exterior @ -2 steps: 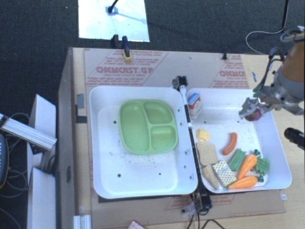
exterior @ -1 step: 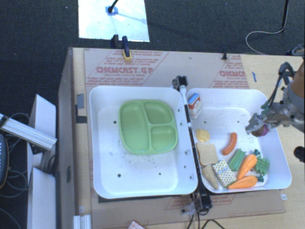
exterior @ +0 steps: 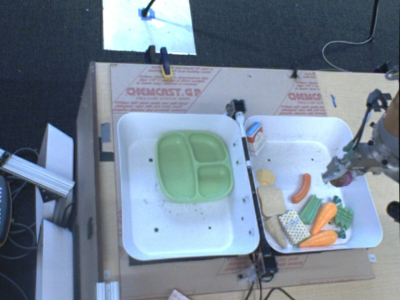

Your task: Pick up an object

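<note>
The end effector (exterior: 340,175) hovers over the right bin (exterior: 294,125) near its right wall; its state cannot be determined. The nearest candidate, a sausage (exterior: 301,188), lies just to its left, long axis diagonal. Two carrots (exterior: 324,217) lie below, toward the near edge.

The bench (exterior: 206,83) is seen from one fixed camera set above, looking down at a slant from moderate distance; both white bins (exterior: 187,245) are framed whole.
</note>
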Controlling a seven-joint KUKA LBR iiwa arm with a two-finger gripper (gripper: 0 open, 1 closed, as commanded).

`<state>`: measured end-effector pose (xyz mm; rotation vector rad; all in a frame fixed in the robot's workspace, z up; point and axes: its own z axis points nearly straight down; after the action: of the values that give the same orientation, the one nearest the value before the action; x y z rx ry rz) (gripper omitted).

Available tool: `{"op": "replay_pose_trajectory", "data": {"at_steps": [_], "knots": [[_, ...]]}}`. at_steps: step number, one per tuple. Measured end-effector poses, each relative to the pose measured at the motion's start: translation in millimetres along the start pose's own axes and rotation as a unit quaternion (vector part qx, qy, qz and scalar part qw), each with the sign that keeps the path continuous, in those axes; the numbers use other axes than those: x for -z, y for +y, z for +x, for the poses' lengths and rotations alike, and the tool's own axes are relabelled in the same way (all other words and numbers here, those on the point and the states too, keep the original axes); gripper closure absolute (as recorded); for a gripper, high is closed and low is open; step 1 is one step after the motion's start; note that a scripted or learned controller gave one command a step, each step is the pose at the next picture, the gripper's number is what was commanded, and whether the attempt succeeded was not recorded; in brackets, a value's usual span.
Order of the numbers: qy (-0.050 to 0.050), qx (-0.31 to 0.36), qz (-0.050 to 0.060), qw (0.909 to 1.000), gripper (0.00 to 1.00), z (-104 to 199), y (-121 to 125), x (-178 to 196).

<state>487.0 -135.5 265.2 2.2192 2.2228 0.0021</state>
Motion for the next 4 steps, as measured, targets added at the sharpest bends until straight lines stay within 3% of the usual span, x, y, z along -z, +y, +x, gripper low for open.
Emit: {"op": "replay_pose_trajectory", "data": {"at_steps": [1,2,3,4], "knots": [[0.0,0.001,0.0,1.0,1.0,14,0,-11],[0.0,0.001,-0.001,1.0,1.0,79,9,-5],[-0.001,0.0,-0.001,1.0,1.0,10,16,-6],[0.0,0.0,0.0,1.0,1.0,14,0,-2]]}}
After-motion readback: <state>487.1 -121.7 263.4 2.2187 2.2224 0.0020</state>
